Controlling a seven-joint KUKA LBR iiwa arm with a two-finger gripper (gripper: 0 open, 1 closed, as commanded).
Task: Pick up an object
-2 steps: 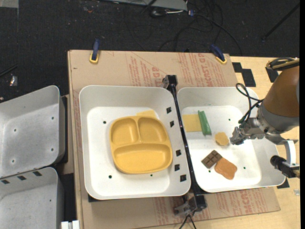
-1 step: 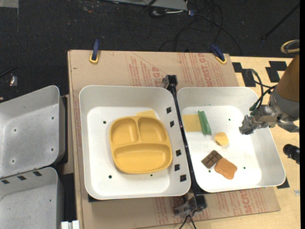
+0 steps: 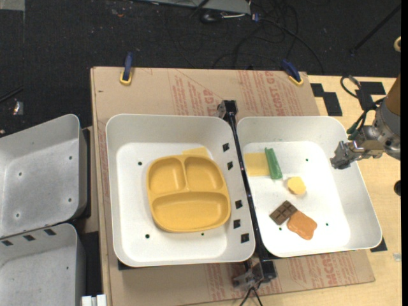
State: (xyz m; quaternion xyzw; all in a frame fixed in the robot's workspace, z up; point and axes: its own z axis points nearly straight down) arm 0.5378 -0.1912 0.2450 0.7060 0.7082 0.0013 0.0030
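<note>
The right bin [image 3: 357,190] holds a green stick [image 3: 273,163] lying over a pale yellow flat piece [image 3: 255,164], a small yellow lump [image 3: 296,185], a brown chocolate-like block [image 3: 283,212] and an orange piece [image 3: 301,224] touching it. My gripper [image 3: 342,156] hangs at the bin's right rim, well to the right of these objects, with nothing seen between its fingers. The arm enters from the right edge.
The left bin [image 3: 127,171] carries a yellow three-compartment tray [image 3: 189,193] with a pale yellow sheet [image 3: 197,152] poking out behind it. A black divider [image 3: 239,183] runs between the bins. Grey metal panels [image 3: 38,164] lie left of the bench.
</note>
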